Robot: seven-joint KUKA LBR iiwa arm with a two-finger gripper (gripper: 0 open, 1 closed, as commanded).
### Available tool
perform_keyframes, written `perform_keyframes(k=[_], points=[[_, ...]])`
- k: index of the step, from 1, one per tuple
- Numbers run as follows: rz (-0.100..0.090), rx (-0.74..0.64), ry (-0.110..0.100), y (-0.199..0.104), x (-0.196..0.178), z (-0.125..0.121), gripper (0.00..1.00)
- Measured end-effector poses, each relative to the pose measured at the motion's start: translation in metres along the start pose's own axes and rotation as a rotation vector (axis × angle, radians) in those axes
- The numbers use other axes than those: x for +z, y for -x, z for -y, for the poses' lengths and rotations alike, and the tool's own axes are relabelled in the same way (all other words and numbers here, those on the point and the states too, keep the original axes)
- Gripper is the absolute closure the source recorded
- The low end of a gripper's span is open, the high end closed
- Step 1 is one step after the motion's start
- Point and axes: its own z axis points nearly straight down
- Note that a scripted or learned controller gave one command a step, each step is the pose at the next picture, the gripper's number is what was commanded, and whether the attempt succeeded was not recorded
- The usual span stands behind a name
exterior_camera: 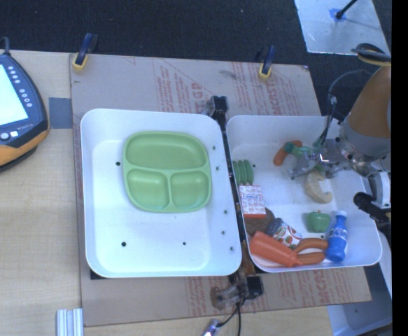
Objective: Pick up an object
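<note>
The right bin (259, 128) holds several small objects. An orange and green carrot-like toy (285, 152) lies near its back. A beige piece (320, 189) lies at mid right. My gripper (306, 165) hangs low over the bin between these two, just right of the carrot toy and above the beige piece. The grey arm with its orange band (371, 110) reaches in from the right. A green toy (318, 220), a blue bottle (337, 236) and a large orange carrot (273, 250) lie near the front.
A red and white box (252, 200) and a green ribbed item (243, 171) lie along the right bin's left wall. The left bin (99, 187) holds a green divided plate (167, 171). A tablet pendant (4, 114) rests at the far left.
</note>
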Motion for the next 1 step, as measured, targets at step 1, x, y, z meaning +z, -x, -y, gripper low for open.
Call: perform_keyframes(k=[1], points=[[0.002, -0.002, 0.001, 0.0013, -0.011, -0.0005, 1.0]])
